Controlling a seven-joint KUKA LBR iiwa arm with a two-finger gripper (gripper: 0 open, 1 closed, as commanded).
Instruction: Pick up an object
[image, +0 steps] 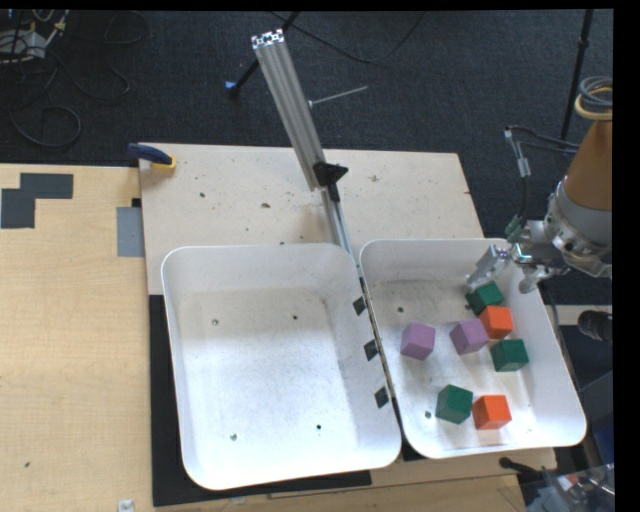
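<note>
Gripper (497, 268) is sitting at the right side of the frame, just over the upper edge of the right bin (560, 425), with the grey arm and its orange band (592, 160) coming in from the far right. Can't really make out the grip from this angle, too small and cluttered up there, so I honestly cannot tell whether it's got anything. A dark green cube (487, 296) sits right under the tip, touching or nearly touching it, but I wouldn't call that held.

Progress-wise, I'd say the pick isn't done yet. All 7 cubes I can count look like they're resting on the bin floor: the green one by the tip, an orange cube (497, 321) right beside it, a purple cube (467, 336) just left of that, another purple cube (418, 340) more toward the middle, a green cube (509, 354) lower right, then a green cube (453, 404) and an orange cube (491, 411) side by side near the bottom of the bin. Nothing is clearly lifted. My guess is it's lined up on that top green one, so closing and lifting are still left.

The left bin (190, 440) has just specks on the floor. Above the bins there's a slanted aluminium post (290, 100) with a checkered tag on top and a blue and yellow clamp (152, 156) at the upper left.

Labels or writing: nothing readable anywhere, cubes are plain, no brand visible on the arm.
</note>
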